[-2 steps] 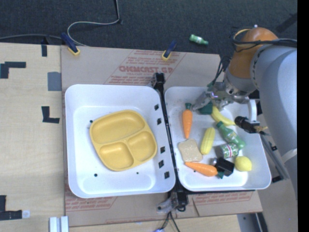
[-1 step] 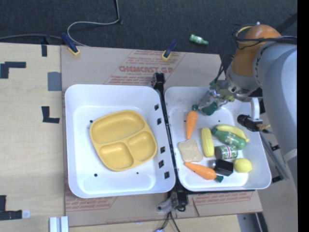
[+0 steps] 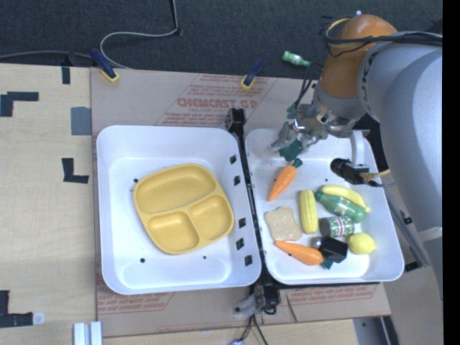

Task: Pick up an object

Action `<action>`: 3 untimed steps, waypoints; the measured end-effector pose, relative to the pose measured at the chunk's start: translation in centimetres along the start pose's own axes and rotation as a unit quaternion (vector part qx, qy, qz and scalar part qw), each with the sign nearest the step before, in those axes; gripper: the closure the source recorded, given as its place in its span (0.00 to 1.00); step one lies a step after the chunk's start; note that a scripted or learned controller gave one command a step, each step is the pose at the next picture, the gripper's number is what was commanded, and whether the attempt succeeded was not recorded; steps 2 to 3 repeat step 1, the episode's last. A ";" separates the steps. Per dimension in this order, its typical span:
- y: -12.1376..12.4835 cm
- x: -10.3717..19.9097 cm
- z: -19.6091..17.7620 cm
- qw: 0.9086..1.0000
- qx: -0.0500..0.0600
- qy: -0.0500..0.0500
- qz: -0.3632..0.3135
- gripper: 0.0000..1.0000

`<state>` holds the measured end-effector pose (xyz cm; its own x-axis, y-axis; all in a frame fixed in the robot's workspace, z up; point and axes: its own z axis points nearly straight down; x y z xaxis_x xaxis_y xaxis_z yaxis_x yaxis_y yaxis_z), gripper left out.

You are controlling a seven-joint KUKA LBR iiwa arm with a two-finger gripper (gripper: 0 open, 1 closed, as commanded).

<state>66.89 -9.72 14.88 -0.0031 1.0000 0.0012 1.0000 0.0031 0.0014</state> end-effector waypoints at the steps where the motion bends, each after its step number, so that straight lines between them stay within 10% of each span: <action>1: -3.4 5.7 -3.6 1.000 0.001 0.000 0.000 1.00; 3: -3.4 5.7 -3.6 1.000 0.001 0.000 0.000 1.00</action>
